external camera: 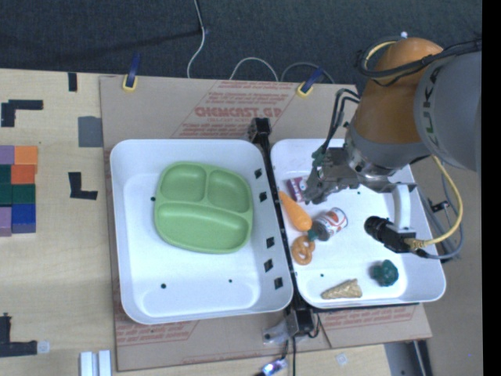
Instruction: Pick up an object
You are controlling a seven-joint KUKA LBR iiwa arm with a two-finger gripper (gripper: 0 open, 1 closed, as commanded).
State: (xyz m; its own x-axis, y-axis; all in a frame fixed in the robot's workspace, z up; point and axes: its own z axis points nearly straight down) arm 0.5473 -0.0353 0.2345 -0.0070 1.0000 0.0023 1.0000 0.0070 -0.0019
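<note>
Several toys lie just below the gripper (317, 186); I cannot tell its state. Go straight down onto the carrot (295, 211).

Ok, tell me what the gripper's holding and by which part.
Cannot be told: the gripper hangs over the right bin above the carrot.

I'm looking down on a robotics lab bench: a brown cardboard sheet (235, 108) clipped at its far corners, two shallow white plastic bins (129, 233) pinned side by side on it, loose white cables (200, 41) trailing off the far edge, and stacked coloured blocks (19, 190) on the pale wooden worktop (51, 272) at its left edge.
</note>
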